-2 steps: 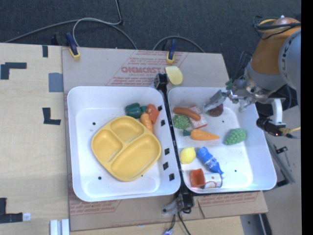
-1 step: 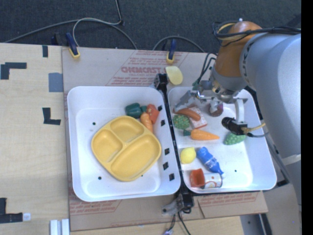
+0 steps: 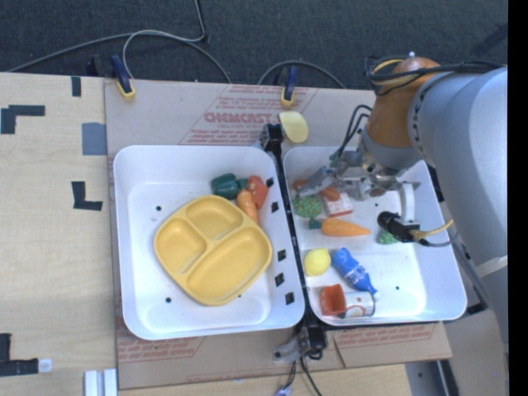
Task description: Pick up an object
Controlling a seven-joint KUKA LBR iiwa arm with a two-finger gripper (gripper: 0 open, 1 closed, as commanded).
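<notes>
My gripper (image 3: 323, 186) reaches down into the upper left part of the right bin (image 3: 429, 299). It hangs just above a green leafy toy (image 3: 308, 208) and a small white and red box (image 3: 337, 205), and partly hides both. An orange carrot (image 3: 345, 228) lies just below it. Lower in this bin are a yellow lemon (image 3: 317, 261), a blue bottle (image 3: 353, 271) and a red cup (image 3: 333, 299). A small green piece (image 3: 388, 238) rests near the right wall. I see nothing lifted by the gripper.
The left bin (image 3: 136, 221) holds a yellow divided plate (image 3: 214, 250), with a dark green toy (image 3: 224, 184), an orange one (image 3: 247, 205) and a red one (image 3: 258, 190) at its top edge. A pale yellow object (image 3: 294, 126) sits beyond the bins. The grey arm (image 3: 462, 139) covers the right bin's far right.
</notes>
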